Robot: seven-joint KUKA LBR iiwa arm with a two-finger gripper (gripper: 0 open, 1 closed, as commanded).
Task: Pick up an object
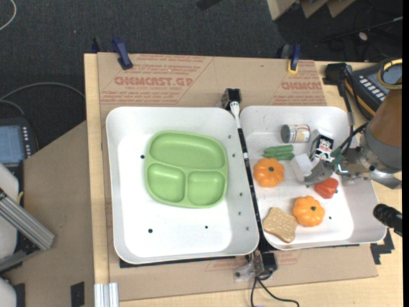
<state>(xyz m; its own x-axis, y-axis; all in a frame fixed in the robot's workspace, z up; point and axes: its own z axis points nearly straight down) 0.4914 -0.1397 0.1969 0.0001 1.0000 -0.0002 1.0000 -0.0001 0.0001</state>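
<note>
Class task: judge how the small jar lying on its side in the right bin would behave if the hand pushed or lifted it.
The jar lies on its side and looks round, so a push would probably roll it across the right bin. It looks small, so likely light. Its smooth, curved side might slip between fingers.

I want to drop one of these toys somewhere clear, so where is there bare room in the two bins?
Left bin: bare floor rings the green divided plate, widest below it. Right bin is crowded: two pumpkins, bread slice, green pod, can and gripper.
</note>
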